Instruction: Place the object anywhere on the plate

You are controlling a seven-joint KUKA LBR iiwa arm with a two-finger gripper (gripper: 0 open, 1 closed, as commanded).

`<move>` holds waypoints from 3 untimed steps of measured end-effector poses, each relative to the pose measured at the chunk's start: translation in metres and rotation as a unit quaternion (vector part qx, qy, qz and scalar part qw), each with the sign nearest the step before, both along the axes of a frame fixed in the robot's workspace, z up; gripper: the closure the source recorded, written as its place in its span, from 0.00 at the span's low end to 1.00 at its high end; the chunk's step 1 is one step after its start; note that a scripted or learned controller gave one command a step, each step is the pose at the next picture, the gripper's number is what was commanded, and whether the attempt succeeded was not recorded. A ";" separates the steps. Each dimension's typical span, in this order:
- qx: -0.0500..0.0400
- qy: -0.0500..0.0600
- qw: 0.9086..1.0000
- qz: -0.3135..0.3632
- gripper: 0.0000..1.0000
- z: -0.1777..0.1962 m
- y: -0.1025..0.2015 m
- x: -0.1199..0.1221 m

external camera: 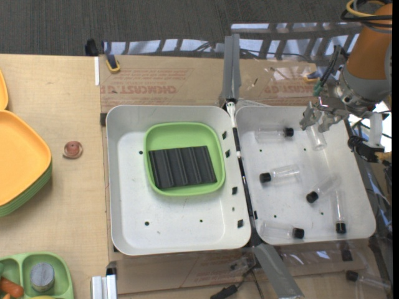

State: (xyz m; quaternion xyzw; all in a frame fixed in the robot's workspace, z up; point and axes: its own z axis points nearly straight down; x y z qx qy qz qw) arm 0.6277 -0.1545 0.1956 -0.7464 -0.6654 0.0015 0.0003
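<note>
A green square plate (154,139) lies in the left white bin (124,217). A dark ridged slab (184,167) covers the plate's middle. Several clear vials with black caps lie scattered in the right bin (361,198), among them one (274,132) near the back and one (282,174) in the middle. My gripper (317,121) hangs over the back right part of the right bin. A pale clear vial (318,140) lies just below it; whether the gripper touches it is unclear.
Orange plates (22,161) are stacked at the left on the wooden bench, with a small red disc (73,148) beside them. A green divided tray (37,276) sits at the bottom left. A metal frame (280,39) and cables run behind the bins.
</note>
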 end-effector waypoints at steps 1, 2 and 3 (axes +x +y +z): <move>0.001 0.001 0.999 0.050 1.00 -0.034 0.011 -0.080; 0.001 0.000 0.989 0.149 1.00 -0.005 0.076 -0.096; 0.001 0.000 0.981 0.193 1.00 0.001 0.151 -0.076</move>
